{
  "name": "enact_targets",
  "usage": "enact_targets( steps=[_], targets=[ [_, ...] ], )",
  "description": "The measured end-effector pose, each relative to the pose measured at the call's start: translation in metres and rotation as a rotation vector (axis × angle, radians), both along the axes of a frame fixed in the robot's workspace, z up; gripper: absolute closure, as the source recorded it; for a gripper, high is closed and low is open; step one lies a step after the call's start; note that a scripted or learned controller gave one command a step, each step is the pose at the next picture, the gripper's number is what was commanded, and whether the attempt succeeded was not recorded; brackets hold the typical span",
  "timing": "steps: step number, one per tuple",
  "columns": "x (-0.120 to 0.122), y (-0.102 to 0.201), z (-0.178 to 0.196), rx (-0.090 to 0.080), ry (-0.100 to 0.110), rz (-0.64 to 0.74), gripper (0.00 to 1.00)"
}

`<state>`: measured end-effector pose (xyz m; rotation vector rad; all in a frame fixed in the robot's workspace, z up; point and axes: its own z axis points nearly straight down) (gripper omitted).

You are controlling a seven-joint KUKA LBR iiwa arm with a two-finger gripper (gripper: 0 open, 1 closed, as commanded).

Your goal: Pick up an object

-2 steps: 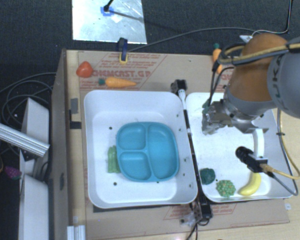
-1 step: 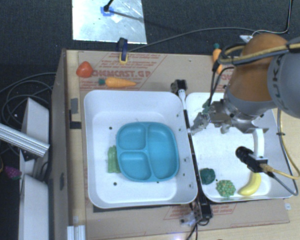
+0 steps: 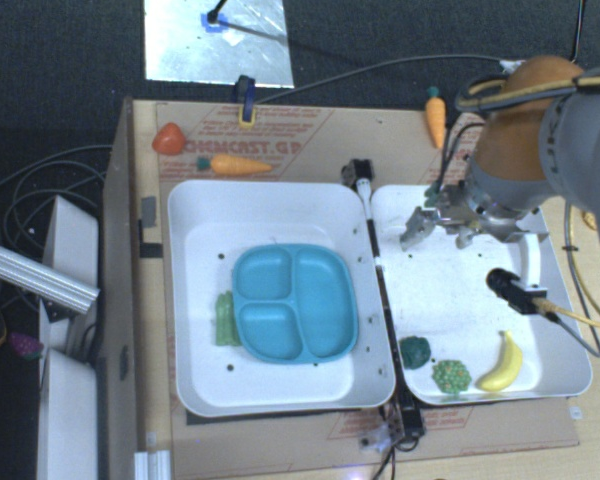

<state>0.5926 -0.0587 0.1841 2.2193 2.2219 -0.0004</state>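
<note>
The pincer (image 3: 442, 230) is seen spread wide with nothing held; a banana (image 3: 503, 363) is seen well below it.

Tabletop (image 3: 280, 133): brown board carrying two white bins.
Left bin (image 3: 195, 268): beside right bin (image 3: 570, 368).
Loose items: tomato (image 3: 169, 139), carrot (image 3: 240, 165), second carrot (image 3: 436, 118).

Robotics lab, plywood bench (image 3: 280, 133), two white bins (image 3: 205, 203), loose cables (image 3: 40, 183), toy food
</note>
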Motion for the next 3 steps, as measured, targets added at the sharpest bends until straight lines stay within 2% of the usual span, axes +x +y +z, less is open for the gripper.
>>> enact_targets(
  steps=[1,2,3],
  targets=[
    [0.001,0.0,0.011,0.0,-0.003,0.004,1.0],
    [-0.029,0.04,0.041,0.002,-0.001,0.003,1.0],
    [-0.064,0.031,0.067,0.001,-0.001,0.001,1.0]
  ],
)
